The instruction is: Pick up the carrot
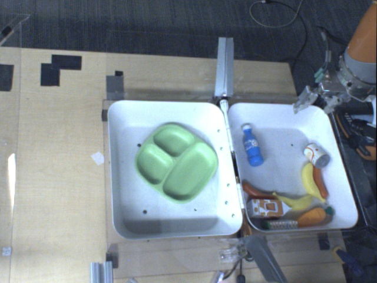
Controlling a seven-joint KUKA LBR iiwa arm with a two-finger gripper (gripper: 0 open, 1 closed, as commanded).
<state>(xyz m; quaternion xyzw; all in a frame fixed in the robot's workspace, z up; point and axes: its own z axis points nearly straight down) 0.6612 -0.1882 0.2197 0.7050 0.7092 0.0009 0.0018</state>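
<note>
The carrot [311,217] is orange with a green tip. It lies flat in the near right corner of the right bin [283,128], against the front wall and just below a banana [297,202]. My gripper [316,100] hovers over the bin's far right corner, well away from the carrot. Its fingers [303,99] are spread, with nothing between them: it is open.
Also in the right bin are a blue bottle [252,145], a small can [316,154], a second banana [307,178] beside a red sausage [320,183], a red pepper [256,189] and a brown carton [264,207]. A green divided plate [177,162] sits in the left bin [123,211].
</note>
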